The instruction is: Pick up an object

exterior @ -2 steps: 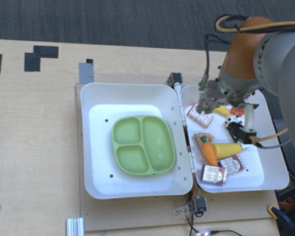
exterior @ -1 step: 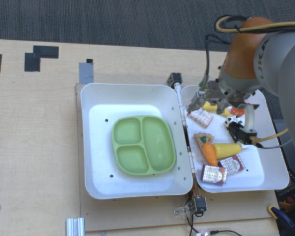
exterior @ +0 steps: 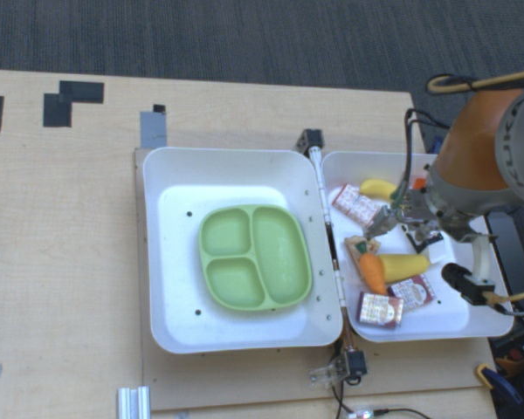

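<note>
Two white bins on the bench, side by side. Left bin [exterior: 157, 234] holds a green divided plate [exterior: 254, 257], three compartments, lying flat, nothing in them. Right bin [exterior: 454, 321] is cluttered: carrot [exterior: 372, 272] touching a yellow banana [exterior: 403, 264], a second yellow piece [exterior: 377, 188] near the far wall, a red-and-white packet [exterior: 355, 203] just beside it, two more packets [exterior: 380, 309] and [exterior: 412, 291] at the near side. Gripper [exterior: 408, 219] sits low over the middle of the right bin, just above the banana, between it and the far yellow piece. Can't tell its opening, arm body blocks the view. Nothing visibly held.
</note>
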`<action>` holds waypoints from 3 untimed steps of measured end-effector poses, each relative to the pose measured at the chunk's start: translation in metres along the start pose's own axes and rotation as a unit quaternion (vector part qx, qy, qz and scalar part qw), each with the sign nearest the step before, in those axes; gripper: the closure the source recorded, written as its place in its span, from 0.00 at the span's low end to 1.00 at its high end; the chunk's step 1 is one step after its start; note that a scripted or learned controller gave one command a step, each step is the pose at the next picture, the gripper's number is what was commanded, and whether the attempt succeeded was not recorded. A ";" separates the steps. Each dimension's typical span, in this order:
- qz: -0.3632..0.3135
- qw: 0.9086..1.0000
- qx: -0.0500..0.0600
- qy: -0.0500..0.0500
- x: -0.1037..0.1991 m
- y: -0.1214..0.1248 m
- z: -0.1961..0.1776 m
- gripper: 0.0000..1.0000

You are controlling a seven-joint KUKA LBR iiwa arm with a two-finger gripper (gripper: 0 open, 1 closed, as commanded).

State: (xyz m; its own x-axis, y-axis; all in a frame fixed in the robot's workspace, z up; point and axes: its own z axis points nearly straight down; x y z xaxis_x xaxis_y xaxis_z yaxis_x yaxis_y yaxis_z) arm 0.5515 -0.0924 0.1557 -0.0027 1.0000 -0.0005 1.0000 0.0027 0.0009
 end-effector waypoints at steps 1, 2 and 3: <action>0.000 1.000 -0.005 0.001 -0.008 0.003 0.064 0.00; -0.001 1.000 -0.010 0.001 -0.007 0.006 0.051 1.00; -0.001 1.000 -0.001 0.001 0.050 0.041 -0.030 1.00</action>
State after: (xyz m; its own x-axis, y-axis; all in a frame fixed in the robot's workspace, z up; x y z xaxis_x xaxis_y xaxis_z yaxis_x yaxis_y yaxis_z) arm 0.5924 -0.0418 0.1854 -0.0055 1.0000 0.0012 1.0000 0.0055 0.0039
